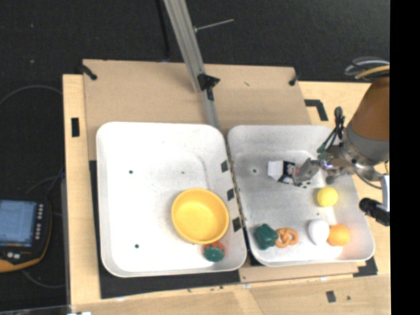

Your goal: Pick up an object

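At the far left of the frame a handheld pendant (20, 231) lies off the table (164, 97), well clear of the work. The left bin (131, 149) holds a yellow bowl (200, 215) in its lower right part, with a small green-and-red toy (214, 251) just below it, touching or nearly touching the bowl's rim. A grey pole (187, 41) slants down from the top of the frame and ends near the gap between the bins.

The right bin (262, 149) carries the likely targets. Along its lower edge, from left to right, sit a dark green piece (264, 236), an orange pretzel (287, 237) just beside it, a white egg (318, 231) and an orange ball (338, 235) touching or almost touching the egg. A yellow ball (326, 197) lies above them, near the middle right.

The jaws (303, 173) hang low over the middle of this bin, just upper left of the yellow ball, beside a small white-and-black item (281, 170) that I cannot identify. Whether they are parted or closed is too blurred to tell, and nothing can be seen between them. I judge the pick not yet done: every object seems to rest on a bin floor. What is left is closing on one thing and lifting it. The yellow ball and the white-and-black item are nearest; the crowded lower row looks harder to grasp cleanly.
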